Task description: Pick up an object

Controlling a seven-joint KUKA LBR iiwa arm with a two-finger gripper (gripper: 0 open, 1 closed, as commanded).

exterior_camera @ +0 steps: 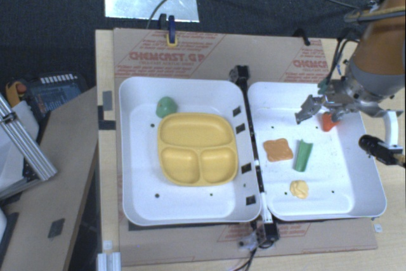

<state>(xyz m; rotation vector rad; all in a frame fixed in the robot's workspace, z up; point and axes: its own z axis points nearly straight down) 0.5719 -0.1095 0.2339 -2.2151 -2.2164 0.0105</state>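
Right bin (365,200), nearest item: a small yellow piece (299,188) by the front wall. Behind it, a green stick (303,155) lies beside an orange-brown flat piece (278,150), the two just apart. Left bin (136,200): a yellow three-compartment tray (196,148) sits centrally, with a green round object (166,106) touching its far left corner. Further back in the right bin, the gripper (323,112) hangs above a red-orange object (328,122). Whether its fingers are parted or have hold of anything cannot be determined.
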